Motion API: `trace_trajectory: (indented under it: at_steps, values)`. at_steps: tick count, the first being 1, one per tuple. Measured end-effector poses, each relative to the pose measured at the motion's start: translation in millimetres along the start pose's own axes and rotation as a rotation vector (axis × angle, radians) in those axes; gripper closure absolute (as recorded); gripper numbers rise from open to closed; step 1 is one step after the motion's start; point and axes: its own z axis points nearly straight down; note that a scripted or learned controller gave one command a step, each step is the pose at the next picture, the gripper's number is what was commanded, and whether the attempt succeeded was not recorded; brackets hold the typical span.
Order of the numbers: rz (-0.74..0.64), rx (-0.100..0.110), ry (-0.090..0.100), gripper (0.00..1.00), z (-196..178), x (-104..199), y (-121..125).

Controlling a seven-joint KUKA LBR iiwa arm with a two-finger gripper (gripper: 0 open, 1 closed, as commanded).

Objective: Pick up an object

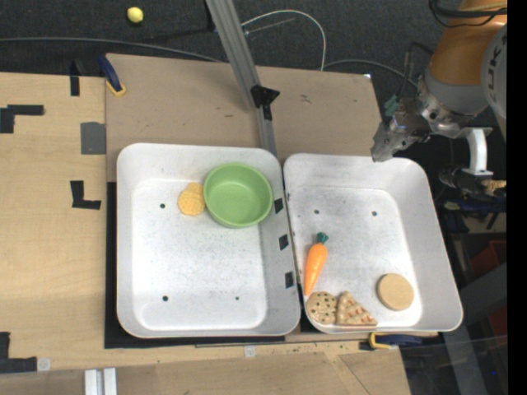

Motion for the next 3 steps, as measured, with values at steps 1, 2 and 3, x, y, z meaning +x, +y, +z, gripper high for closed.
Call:
trace_trajectory:
  at_steps: [1, 2, 3]
  values:
    - [0.001, 0.003, 0.0, 1.0, 13.6, 50.2, -9.4]
    - [0.0, 0.004, 0.0, 1.0, 19.0, 107.6, -24.9]
    - [0.0, 0.004, 0.0, 1.0, 28.0, 162.7, -35.8]
